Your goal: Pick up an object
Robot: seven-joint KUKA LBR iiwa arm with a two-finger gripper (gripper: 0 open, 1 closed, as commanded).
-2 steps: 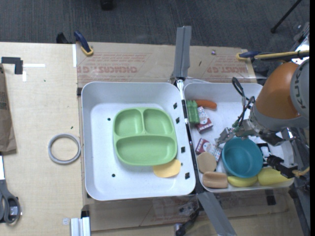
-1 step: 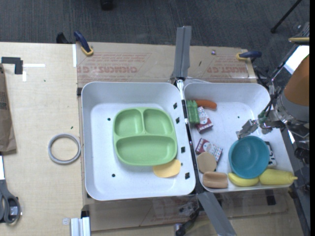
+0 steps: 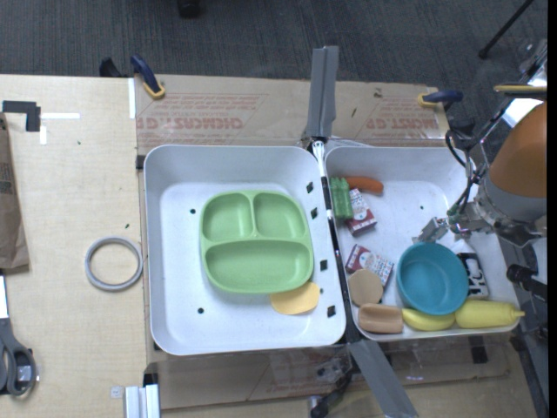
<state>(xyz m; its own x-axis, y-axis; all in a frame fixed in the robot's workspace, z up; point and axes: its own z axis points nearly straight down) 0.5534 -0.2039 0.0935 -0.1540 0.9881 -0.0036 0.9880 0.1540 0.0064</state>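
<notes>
Notably, the cardboard (image 3: pixel 261 111) behind the bins carries red print, upside down and too blurred to read reliably; two small cartons (image 3: pixel 364 223) in the right bin (image 3: pixel 409 168) bear illegible labels. The gripper (image 3: pixel 444 226) sits at the right bin's 3 o'clock side, just above the round blue bowl (image 3: pixel 432 279); whether it is open or closed cannot be told, and nothing is visibly held. A smooth green divided plate (image 3: pixel 257 240) lies in the left bin (image 3: pixel 165 259), a yellow disc (image 3: pixel 295 300) at its 5 o'clock. A banana (image 3: pixel 474 315) lies at the bowl's 5 o'clock, long axis 3-to-9.
</notes>
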